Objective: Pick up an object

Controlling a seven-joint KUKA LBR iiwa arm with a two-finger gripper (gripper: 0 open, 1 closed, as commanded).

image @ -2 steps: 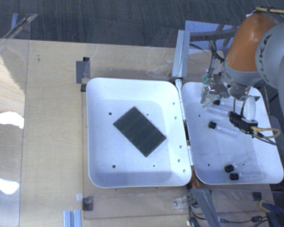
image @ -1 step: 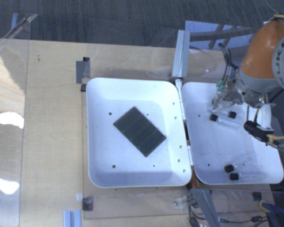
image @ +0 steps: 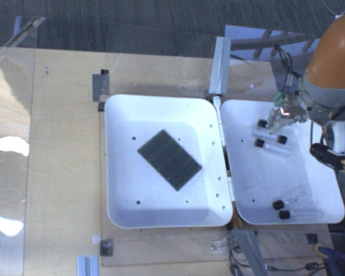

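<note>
A flat dark grey square pad (image: pixel 170 159) lies turned like a diamond in the middle of the left bin (image: pixel 121 211). In the right bin (image: pixel 328 211), a clear plastic piece with small black end caps (image: pixel 271 143) rests near the back. My gripper (image: pixel 279 119) hangs low just above and behind that clear piece, under the orange-banded wrist (image: pixel 332 53). Whether it touches the piece is hidden by the gripper body. Two small black bits (image: pixel 280 209) sit close together near the front wall of the right bin.
A metal post (image: pixel 219 65) stands behind the seam between the bins. Black cables (image: pixel 328 154) hang from the arm over the right bin's right side. Wooden bench surface (image: pixel 52 171) stretches out to the left of the bins.
</note>
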